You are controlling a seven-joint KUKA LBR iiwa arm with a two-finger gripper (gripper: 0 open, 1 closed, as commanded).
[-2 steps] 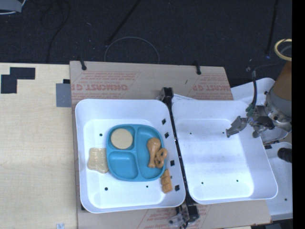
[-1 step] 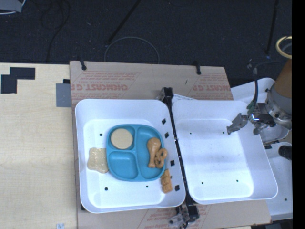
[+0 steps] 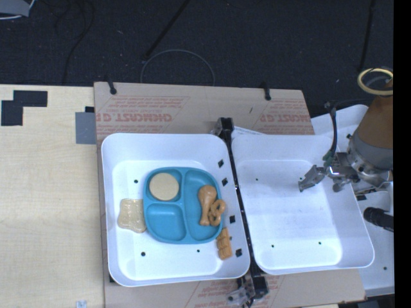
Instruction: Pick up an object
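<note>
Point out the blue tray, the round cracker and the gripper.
blue tray (image 3: 168, 226): camera view, bare lower-left compartment.
round cracker (image 3: 163, 186): camera view, its centre.
gripper (image 3: 308, 179): camera view, between fingertips.

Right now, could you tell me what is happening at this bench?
The arm's tool is over the right bin, with nothing between its fingers. The pickable things sit in the left bin: a blue tray holding a round cracker and a pretzel, with two more food pieces beside the tray.

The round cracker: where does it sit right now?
The round cracker lies in the blue tray's upper-left compartment, in the left bin.
</note>
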